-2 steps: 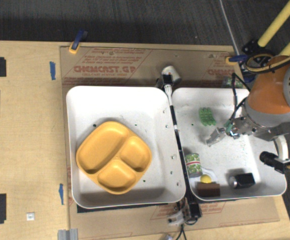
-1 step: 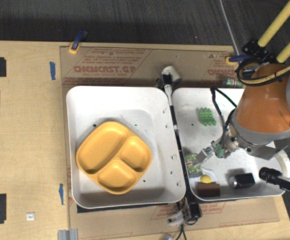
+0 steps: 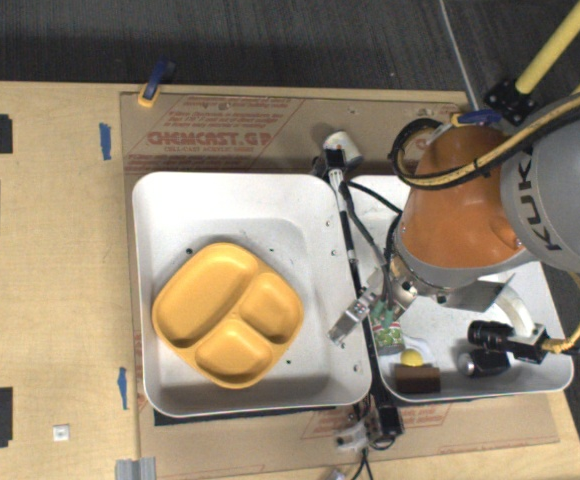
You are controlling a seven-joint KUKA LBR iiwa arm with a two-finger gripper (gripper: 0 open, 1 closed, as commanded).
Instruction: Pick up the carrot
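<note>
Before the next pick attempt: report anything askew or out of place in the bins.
The yellow divided tray lies rotated at a slant in the left bin, not square with its walls. In the right bin, small items crowd the near-left corner below the arm.

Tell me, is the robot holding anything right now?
It cannot be told. The gripper is low in the right bin, mostly hidden under the arm, and no carrot shows between its fingers.

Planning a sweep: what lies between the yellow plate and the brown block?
Bare bin floor, then a black cable along the bins' shared edge; camera view.
</note>
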